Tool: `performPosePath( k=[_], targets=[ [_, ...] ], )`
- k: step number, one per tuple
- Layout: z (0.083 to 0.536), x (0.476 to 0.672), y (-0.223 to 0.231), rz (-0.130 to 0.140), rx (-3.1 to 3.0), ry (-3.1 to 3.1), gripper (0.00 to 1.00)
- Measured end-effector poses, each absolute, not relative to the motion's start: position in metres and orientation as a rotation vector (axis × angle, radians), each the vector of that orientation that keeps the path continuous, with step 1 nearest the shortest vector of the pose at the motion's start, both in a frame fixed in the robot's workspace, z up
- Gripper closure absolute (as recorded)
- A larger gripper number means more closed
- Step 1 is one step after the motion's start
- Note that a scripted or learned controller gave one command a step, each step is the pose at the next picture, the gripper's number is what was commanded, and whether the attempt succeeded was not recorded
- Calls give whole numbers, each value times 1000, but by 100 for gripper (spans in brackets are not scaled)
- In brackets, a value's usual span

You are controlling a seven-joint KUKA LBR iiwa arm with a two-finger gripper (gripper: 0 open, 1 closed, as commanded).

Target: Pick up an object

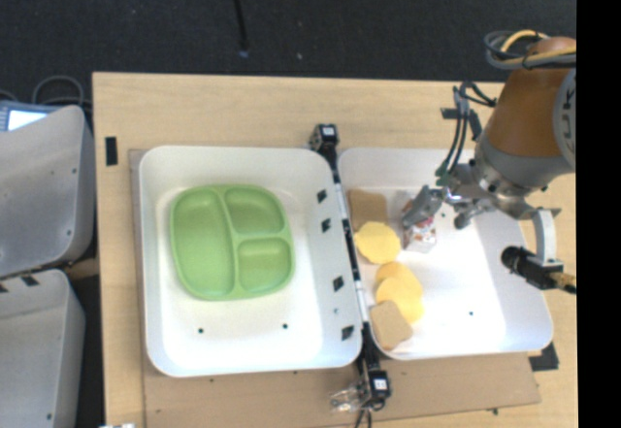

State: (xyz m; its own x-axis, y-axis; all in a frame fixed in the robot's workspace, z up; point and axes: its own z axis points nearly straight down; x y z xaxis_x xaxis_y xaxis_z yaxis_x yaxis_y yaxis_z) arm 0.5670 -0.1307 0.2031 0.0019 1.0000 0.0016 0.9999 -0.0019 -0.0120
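The gripper hangs low in the right bin; whether it grips anything I cannot tell. Just left lie yellow rounds and tan slices. A green tray fills the left bin.

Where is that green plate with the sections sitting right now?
The green plate lies flat in the left bin, roughly in its middle, across the divider from the yellow and tan pieces in the right bin.
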Motion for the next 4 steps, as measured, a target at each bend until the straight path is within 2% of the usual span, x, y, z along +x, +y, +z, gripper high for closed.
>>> performPosePath(
  k=[1,2,3,4],
  targets=[
    [210,570,-130,0,-2220,-2223,0],
    [163,566,-124,4,-2222,-2218,0],
    [125,564,-125,-2,-2236,-2227,0],
    [122,569,-126,-17,-2242,-2234,0]
  ],
)
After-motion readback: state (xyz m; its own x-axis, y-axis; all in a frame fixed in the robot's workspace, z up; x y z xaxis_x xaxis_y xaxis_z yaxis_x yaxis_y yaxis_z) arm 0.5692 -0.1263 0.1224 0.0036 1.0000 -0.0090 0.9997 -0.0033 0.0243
